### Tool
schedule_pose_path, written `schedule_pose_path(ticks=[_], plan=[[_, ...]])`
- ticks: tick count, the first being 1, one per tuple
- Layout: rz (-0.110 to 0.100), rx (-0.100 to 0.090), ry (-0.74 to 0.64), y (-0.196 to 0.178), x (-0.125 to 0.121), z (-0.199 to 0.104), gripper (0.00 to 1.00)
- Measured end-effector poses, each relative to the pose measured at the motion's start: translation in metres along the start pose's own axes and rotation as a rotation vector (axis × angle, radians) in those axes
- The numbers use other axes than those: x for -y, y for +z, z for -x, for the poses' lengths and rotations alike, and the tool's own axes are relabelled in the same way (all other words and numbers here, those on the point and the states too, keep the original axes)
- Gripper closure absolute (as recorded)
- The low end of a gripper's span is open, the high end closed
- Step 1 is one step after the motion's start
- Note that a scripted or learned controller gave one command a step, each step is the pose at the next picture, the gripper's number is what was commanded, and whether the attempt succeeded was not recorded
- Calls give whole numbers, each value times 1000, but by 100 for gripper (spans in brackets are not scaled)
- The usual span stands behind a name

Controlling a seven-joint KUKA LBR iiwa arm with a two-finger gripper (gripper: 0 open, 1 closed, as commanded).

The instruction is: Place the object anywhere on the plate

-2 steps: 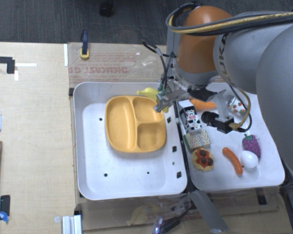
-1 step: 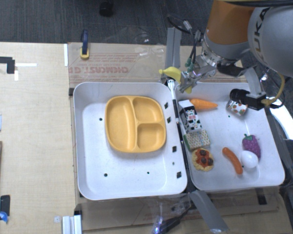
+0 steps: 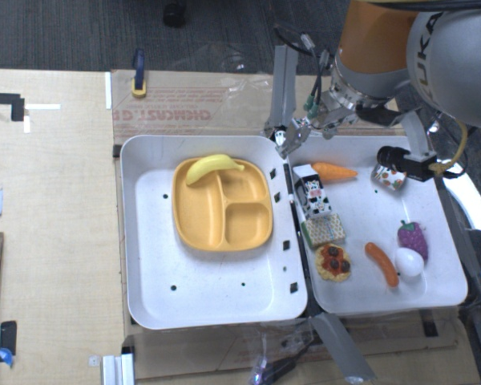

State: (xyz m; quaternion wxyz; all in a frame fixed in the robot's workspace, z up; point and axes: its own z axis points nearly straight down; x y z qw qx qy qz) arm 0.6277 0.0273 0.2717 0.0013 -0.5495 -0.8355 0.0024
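From above the bench, we saw the grey-and-orange arm (image 3: 401, 46) reach in from the right, its pincer (image 3: 291, 137) hanging over the top of the seam between the two white bins; we could not tell how it was set. The banana (image 3: 212, 167) lay down and to the left of the pincer, across the upper edge of the yellow divided plate (image 3: 222, 207) in the left bin (image 3: 144, 295). Just below and right of the pincer in the right bin (image 3: 445, 295) were a carrot (image 3: 334, 171) and a small black-and-white carton (image 3: 313, 196). Farther below sat a green sponge-like block (image 3: 324, 230), a small pizza (image 3: 334, 262), a sausage (image 3: 381, 263), a white egg (image 3: 409, 261) and purple grapes (image 3: 411, 236).
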Motion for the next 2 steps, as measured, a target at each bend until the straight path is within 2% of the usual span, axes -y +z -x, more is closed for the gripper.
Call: schedule_pose_path(ticks=[1, 2], plan=[[-5, 0, 0, -6, 0, 1, 100], [0, 0, -93, 0, -32, -42, 100]])
